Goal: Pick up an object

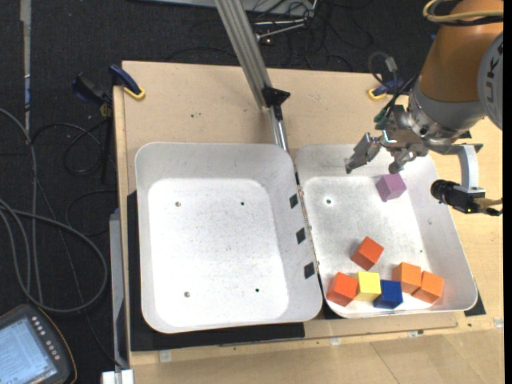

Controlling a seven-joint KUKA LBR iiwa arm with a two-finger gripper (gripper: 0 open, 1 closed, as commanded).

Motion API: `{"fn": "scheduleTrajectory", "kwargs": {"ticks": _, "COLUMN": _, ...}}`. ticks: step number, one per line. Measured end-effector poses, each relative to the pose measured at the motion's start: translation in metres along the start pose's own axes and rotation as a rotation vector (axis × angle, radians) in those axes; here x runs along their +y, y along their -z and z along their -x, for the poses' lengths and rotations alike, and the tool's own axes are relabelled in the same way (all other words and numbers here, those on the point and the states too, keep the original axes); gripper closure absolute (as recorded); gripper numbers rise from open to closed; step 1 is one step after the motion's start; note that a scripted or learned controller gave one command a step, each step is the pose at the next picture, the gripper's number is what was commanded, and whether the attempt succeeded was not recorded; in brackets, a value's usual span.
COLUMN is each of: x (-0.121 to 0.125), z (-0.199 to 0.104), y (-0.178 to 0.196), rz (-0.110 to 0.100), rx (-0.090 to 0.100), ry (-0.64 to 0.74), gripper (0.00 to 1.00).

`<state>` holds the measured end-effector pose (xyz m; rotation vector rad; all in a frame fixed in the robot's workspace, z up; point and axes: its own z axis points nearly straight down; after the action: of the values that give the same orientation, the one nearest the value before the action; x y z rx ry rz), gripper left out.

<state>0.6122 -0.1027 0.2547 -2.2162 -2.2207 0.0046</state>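
- The table (208, 94) carries two shallow white bins side by side. The left bin (160, 166) has only its speckled floor to show, and the right bin (336, 214) holds all the blocks.
- The arm comes in from the right, and its tool (376, 157) hangs over the far end of the right bin. The two fingers are spread apart with nothing between them, so it is released and grasping nothing.
- The purple block (391, 186) lies on the floor of the right bin near its far end. It is just below and slightly right of the tool's fingers and well apart from the other blocks, which makes it the likeliest thing to pick.
- Handling, as a judgement:
  - It looks like a small, rigid, light cube, probably wood or foam, not fragile and not likely to deform.
  - Its flat faces should give a fair grip, though a smooth painted face could slide if pinched off-centre.
- Where to hold: close on two opposite side faces, centred, from straight above.
- Orientation:
  - It sits flat and is turned a little out of line with the bin walls, so the fingers would need a matching twist.
  - It looks near-cubic, so I can tell no clear long axis or pointing direction.
- The nearer end of the bin holds a lone orange block (369, 252). Beyond it, along the near wall, a crowded row contains a red-orange block (343, 288), a yellow block (369, 284), a blue block (390, 294) and two more orange blocks (421, 281). These touch or nearly touch, leaving little finger room.
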Motion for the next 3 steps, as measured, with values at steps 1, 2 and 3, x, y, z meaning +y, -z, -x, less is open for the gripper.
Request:
{"fn": "scheduleTrajectory", "kwargs": {"ticks": 1, "x": 0.0, "z": 0.0, "y": 0.002, "rz": 0.004, "rx": -0.001, "ry": -0.001, "gripper": 0.0}}
{"fn": "scheduleTrajectory", "kwargs": {"ticks": 2, "x": 0.0, "z": 0.009, "y": -0.057, "rz": -0.001, "rx": -0.001, "ry": -0.004, "gripper": 0.0}}
{"fn": "scheduleTrajectory", "kwargs": {"ticks": 3, "x": 0.007, "z": 0.016, "y": -0.114, "rz": 0.0, "rx": -0.001, "ry": -0.003, "gripper": 0.0}}
